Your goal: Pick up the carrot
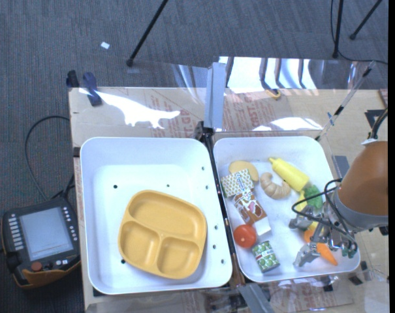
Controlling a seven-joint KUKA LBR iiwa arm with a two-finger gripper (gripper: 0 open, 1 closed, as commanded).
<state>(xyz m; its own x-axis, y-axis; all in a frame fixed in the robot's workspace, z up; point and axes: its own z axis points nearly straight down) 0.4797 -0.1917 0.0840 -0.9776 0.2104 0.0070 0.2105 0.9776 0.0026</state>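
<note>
The pincer (316,245) is working low in the near right corner of the right bin (285,143), its open fingers straddling the orange carrot (326,253) lying there; it should be closing squarely across the carrot before lifting.

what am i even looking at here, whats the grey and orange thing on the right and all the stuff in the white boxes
One camera looks down at a slant on a bench with two shallow white bins. The grey and orange thing is a robot arm reaching in from the right. Its gripper, a two-finger claw, is low in the right bin, right at an orange carrot, which it is meant to pick up. I cannot tell whether it grips the carrot.

The right bin holds toy food: a yellow bottle, a croissant, a tomato, a small green can, a carton and something green.

The left bin holds a yellow divided tray. The device on the floor at the left looks like a handheld controller.
</note>
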